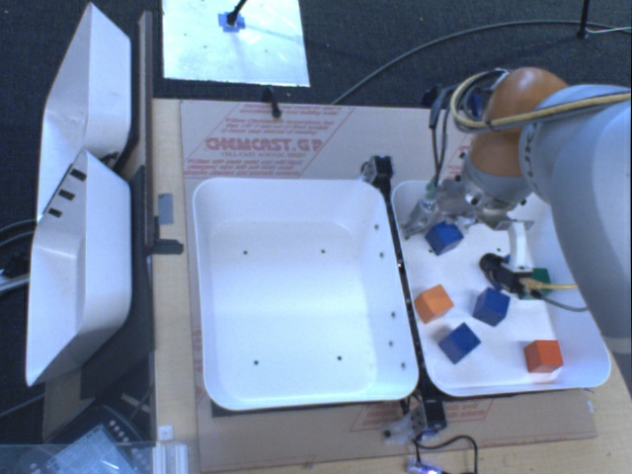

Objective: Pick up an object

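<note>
The fingers (433,213) hang low over the far left corner of the right shallow white plastic bin (583,371). From this slanted view we cannot tell whether they are spread or pressed together. Just on their near side, and partly under them, sits a small blue cube (445,238). We cannot make out whether anything touches it.

Further out in the same bin lie the other blocks, all resting on the bin floor and apart from one another. An orange cube (433,303) sits near the left wall. A second blue cube (491,307) lies to its right, and a third blue cube (459,343) lies nearer to us between the two. A red-orange cube (542,356) sits in the near right corner, and a small green block (539,278) shows only partly toward the right wall.

Above the fingers, the grey arm (583,156) with its orange band (521,95) comes in from the right.

The left shallow white plastic bin (296,294) touches the right one along their shared edge. Both rest on a clear sheet with red lettering (267,144) on the pale counter (174,363).
</note>
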You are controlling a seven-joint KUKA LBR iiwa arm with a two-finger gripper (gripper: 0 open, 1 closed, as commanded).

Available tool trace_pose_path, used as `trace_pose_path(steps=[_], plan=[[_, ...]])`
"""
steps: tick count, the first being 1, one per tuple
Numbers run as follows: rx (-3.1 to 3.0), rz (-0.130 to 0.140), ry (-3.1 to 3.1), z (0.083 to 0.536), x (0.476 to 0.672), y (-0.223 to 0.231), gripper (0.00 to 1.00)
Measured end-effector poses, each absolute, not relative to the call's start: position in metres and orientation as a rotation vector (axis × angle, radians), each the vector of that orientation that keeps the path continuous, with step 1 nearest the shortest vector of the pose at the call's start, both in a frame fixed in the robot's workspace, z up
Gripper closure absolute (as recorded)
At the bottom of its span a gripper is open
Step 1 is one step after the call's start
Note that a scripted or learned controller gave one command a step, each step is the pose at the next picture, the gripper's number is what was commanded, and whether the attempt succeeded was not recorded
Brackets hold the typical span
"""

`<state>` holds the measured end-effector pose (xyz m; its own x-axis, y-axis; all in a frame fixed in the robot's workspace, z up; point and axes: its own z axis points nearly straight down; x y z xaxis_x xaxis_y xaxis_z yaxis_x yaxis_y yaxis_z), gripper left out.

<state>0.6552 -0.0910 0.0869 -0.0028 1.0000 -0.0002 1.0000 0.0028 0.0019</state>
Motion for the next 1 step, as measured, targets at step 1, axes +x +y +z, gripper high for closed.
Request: trace_pose_path(steps=[1], plan=[[2.221,0.000,2.221,0.0870,0.6364,-0.0887,0.00]])
